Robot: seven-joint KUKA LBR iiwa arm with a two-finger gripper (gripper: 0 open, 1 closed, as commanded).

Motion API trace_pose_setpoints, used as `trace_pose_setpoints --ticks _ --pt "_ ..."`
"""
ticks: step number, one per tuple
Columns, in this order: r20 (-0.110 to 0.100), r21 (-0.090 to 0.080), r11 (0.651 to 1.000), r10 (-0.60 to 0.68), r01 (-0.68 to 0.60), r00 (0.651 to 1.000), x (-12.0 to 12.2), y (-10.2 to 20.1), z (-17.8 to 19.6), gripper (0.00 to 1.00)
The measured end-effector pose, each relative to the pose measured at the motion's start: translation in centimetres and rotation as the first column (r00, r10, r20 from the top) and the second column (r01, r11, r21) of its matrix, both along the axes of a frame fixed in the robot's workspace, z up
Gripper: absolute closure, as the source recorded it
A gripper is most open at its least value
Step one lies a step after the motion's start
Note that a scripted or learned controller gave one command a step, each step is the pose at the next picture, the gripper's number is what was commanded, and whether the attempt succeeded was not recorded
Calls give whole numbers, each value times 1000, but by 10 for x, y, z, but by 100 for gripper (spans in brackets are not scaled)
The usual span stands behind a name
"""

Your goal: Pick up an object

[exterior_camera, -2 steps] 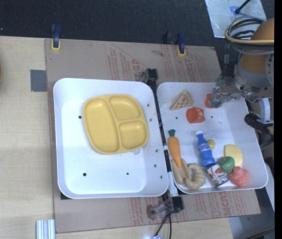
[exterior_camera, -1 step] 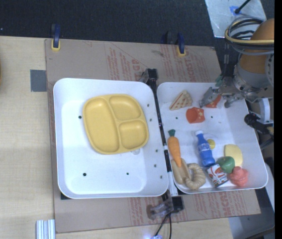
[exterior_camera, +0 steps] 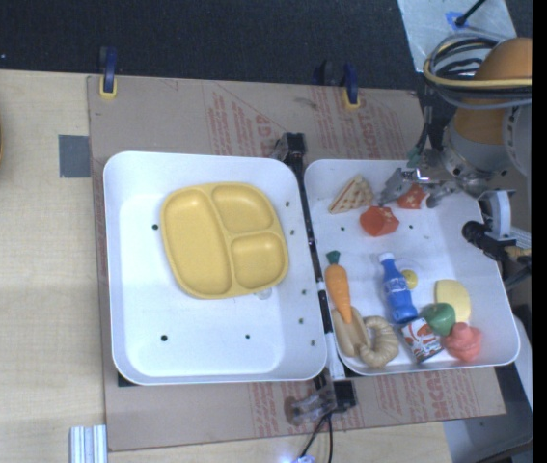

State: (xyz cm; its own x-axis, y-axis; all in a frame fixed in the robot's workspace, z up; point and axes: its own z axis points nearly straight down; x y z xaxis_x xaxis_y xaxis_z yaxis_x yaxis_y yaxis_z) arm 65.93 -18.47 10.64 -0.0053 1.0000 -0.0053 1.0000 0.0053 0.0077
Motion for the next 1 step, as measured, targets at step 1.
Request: trace_pose_setpoints --ticks 1 --pt "-17 7 1000 -1 1 1000 -54 40 -15 0"
